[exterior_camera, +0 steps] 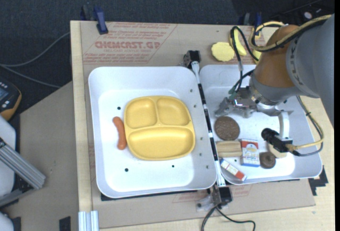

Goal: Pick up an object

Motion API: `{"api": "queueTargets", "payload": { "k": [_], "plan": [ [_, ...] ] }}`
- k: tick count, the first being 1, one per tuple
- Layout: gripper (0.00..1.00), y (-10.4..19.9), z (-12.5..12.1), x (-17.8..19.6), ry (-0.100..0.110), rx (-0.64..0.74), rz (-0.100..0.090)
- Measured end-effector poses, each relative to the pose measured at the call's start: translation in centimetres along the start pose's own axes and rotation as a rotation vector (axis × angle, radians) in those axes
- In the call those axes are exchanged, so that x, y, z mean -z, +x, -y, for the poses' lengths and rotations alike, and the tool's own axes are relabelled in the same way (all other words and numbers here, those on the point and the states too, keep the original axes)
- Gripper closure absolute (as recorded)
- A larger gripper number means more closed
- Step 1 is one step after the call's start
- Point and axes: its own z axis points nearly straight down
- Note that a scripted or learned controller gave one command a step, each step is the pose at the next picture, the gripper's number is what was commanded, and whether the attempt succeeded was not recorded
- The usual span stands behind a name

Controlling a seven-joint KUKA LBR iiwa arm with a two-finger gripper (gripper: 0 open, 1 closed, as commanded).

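The gripper (241, 103) hung low in the right bin (303, 169), right of centre in the frame; its grip could not be told. Just below it lay a brown disc (227, 128), with a wooden block (229, 148) and small carton (249, 152) lower still.

Right bin (305, 170) front crowded; left bin (103, 134) open around tray (158, 127).
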Motion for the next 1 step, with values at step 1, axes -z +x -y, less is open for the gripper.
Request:
{"api": "queueTargets", "payload": {
  "k": [1],
  "plan": [
    [0.00, -3.77, 8.50, -0.07, 0.002, -0.006, 0.000]
  ]
}}
